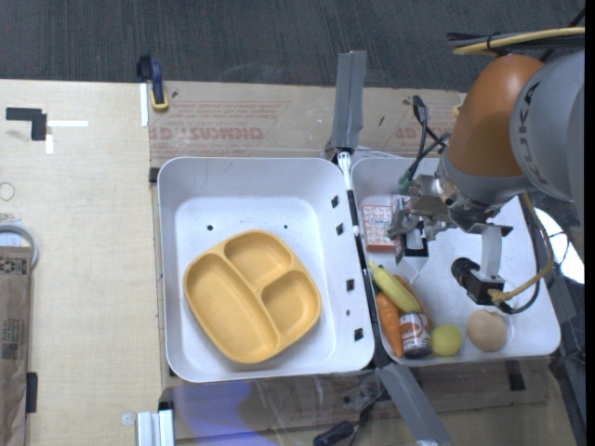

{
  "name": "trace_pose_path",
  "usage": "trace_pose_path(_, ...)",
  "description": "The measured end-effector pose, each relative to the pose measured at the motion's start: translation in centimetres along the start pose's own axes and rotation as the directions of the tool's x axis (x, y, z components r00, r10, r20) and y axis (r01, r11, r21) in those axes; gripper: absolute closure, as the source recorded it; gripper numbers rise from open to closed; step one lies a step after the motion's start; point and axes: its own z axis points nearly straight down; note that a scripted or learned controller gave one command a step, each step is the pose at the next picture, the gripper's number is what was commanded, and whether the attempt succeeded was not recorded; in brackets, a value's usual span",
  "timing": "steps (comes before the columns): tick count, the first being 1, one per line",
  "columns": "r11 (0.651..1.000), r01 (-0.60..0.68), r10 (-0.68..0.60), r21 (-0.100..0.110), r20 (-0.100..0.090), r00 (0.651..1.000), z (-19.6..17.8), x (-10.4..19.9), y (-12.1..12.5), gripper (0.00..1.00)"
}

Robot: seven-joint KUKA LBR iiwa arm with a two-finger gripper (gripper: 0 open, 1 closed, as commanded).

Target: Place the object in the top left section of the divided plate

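End effector [409, 233], state not discernible, is poised above crowded right bin [539, 337]; banana [397, 289], carrot [389, 324] and can [416, 334] are packed touching, so a mis-grasp is risked.

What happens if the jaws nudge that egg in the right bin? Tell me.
The egg is rounded and smooth, so it would probably roll or slip aside. It lies near the bin's front rim beside the yellow ball, which it may knock. If real, it could crack.
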Motion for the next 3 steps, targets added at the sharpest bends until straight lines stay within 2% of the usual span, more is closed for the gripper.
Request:
trace_pose_path(1,1.0,-0.006,0.006,0.002,-0.001,1.0,0.0,0.3,-5.0,1.0)
trace_pose_path(2,0.901,-0.433,0.433,0.003,0.0,0.901,0.1,2.0,-7.9,1.0)
trace_pose_path(3,0.874,-0.486,0.486,0.001,0.0,0.874,-2.1,8.4,-8.7,1.0)
